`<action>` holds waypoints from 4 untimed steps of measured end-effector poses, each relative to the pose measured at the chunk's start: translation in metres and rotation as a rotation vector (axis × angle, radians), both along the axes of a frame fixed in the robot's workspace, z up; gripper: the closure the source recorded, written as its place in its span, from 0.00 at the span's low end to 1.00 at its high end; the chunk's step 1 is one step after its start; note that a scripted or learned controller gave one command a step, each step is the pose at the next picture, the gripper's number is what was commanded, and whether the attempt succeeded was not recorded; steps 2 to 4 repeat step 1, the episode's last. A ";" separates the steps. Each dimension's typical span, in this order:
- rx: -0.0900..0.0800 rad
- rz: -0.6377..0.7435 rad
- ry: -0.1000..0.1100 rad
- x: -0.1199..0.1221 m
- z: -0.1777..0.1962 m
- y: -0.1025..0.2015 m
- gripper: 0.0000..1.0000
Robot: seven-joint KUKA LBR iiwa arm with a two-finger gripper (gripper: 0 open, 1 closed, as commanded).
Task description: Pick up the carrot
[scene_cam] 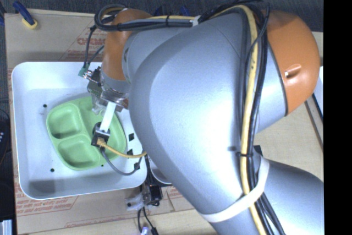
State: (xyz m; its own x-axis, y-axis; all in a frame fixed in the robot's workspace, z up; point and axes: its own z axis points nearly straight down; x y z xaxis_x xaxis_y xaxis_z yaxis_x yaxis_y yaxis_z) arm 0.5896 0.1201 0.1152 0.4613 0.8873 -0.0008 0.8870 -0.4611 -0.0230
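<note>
Carrot's place I cannot fix; I judge it lies hidden beneath the arm (220, 118), perhaps just right of the gripper (100, 97), which hangs over the green divided tray (69, 135) in the white bin (22, 118). Whether the gripper is open or gripping anything, I cannot tell.

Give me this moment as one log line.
arm: over white bin | bin holds: green divided tray | grasp: unconfirmed
</note>
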 end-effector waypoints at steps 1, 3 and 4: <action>-0.010 -0.042 -0.014 -0.039 -0.024 -0.006 1.00; -0.010 -0.042 -0.014 -0.039 -0.024 -0.006 1.00; -0.010 -0.042 -0.014 -0.039 -0.024 -0.006 1.00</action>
